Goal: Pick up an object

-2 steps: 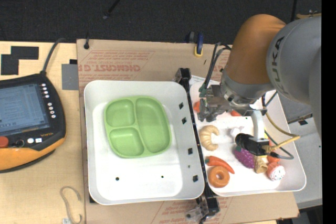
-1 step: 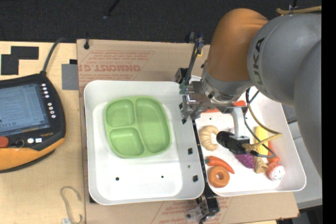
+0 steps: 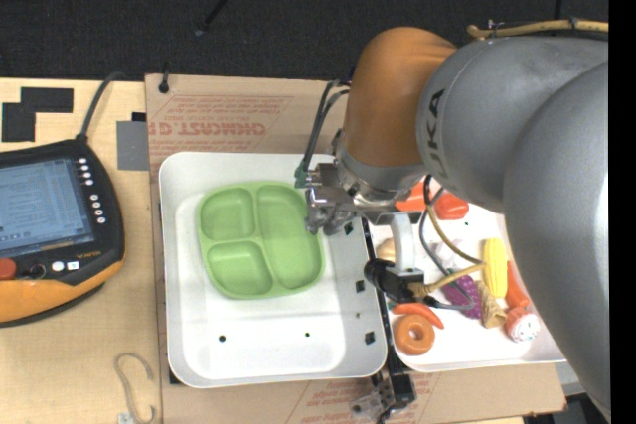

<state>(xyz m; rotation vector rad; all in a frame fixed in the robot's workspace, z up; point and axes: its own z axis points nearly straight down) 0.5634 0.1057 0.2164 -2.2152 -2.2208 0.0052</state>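
Gripper (image 3: 320, 206): finger spread can't be told, nothing seen held | sits at right edge of green plate (image 3: 260, 240) in left bin (image 3: 199, 343) | toys (image 3: 467, 288) lie right of plate, other bin | pick not yet done

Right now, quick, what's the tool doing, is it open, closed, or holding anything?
Tool: cannot be told; it sits at the right rim of the green divided plate in the left bin, its tip hidden under the wrist.
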